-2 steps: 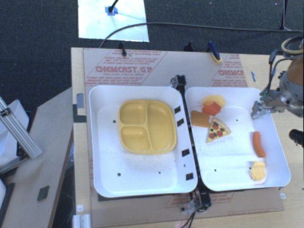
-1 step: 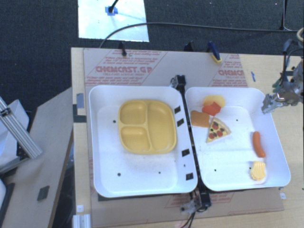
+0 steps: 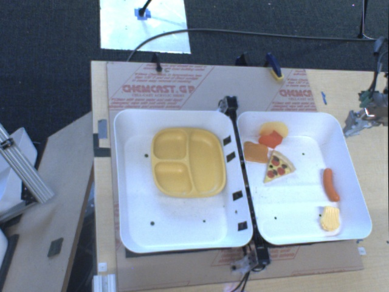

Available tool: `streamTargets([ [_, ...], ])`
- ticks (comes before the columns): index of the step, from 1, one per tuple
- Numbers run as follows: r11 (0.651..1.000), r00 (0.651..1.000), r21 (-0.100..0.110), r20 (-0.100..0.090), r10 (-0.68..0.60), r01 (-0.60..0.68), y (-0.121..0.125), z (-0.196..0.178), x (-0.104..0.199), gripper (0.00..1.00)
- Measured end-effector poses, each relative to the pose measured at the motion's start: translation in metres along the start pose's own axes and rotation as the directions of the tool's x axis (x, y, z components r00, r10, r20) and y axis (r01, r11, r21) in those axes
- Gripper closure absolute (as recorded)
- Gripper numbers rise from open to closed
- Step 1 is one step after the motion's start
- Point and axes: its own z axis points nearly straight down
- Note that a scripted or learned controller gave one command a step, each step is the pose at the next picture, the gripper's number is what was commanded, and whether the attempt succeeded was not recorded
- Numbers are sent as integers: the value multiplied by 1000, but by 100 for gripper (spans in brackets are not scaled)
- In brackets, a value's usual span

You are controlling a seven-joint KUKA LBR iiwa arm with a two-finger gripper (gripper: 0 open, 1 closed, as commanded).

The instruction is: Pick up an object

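Nearest the camera, a ridged yellow chip-like toy is seen in the right bin's front corner. A toy sausage lies just behind it near the right wall. Further in, a pizza slice rests beside a tan bread-like piece, which touches a red-orange piece and a yellow piece at the back. A yellow divided plate is set in the left bin. The gripper is seen at the right edge, outside and beyond the right bin's far corner, apart from every item; whether it is apart or together cannot be told.
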Motion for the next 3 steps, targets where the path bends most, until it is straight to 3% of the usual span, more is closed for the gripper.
streamTargets([
  [3,1000,1000,5,-3,-5,5,-22,38,166,100],
])
